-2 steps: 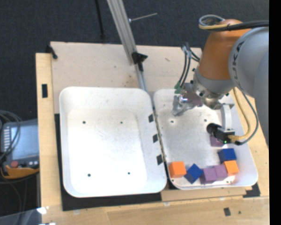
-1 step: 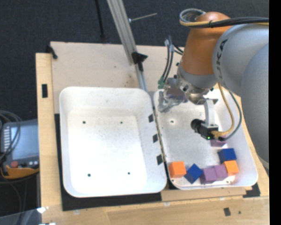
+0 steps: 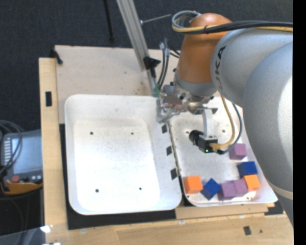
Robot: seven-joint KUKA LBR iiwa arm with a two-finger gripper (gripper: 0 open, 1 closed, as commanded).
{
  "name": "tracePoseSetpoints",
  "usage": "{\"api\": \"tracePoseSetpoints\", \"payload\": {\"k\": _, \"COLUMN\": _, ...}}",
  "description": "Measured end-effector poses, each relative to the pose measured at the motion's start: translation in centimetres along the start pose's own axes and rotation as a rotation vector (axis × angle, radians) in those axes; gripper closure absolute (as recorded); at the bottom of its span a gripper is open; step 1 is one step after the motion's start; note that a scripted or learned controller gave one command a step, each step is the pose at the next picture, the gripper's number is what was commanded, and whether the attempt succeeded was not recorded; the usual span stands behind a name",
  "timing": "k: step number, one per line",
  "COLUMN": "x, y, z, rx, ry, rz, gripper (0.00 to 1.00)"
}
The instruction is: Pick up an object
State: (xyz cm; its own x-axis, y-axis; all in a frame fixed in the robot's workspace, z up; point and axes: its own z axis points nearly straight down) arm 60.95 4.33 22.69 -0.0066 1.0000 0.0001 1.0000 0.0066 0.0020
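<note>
while reaching from the right, arm [image 3: 255, 80] bent over right bin [image 3: 194, 160], tool [image 3: 169, 107] grip unclear, blocks [image 3: 229, 184] near

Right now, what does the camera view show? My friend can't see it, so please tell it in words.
A big grey robot arm with an orange band reaches in from the right over the right-hand shallow white bin. Small cubes sit near that bin's front and right edges: two orange cubes, two blue cubes and purple cubes. The left-hand shallow white bin lies beside it.
</note>
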Motion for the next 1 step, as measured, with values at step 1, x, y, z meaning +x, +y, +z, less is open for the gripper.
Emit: {"api": "tracePoseSetpoints", "payload": {"k": 1, "x": 5.26, "y": 1.32, "z": -0.80, "rx": 0.000, "ry": 0.002, "rz": -0.001, "gripper": 1.00}}
